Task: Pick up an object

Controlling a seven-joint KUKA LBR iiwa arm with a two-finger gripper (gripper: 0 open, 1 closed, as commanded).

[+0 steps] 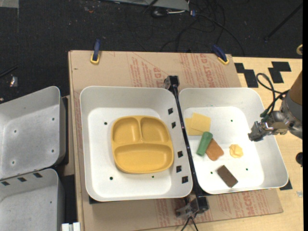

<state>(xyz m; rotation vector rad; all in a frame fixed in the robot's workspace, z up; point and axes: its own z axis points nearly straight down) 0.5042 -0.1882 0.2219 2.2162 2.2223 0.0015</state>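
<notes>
1. Two white bins sit side by side: the left bin (91,143) only has a yellow divided plate (142,144) in it, so the pickable stuff is all in the right bin (250,100).
2. Over there: a pale yellow slab (197,123), a green stick (204,143) leaning against an orange lump (214,150), a small yellow piece (236,151) off by itself, and a brown block (226,175) near the front edge.
3. The gripper (257,131) is over that bin's right side, near the small yellow piece but not touching anything. Nothing is in it, and how wide it is set can't be made out.
4. Best guess: the loners are easier grabs than the touching pair.
</notes>
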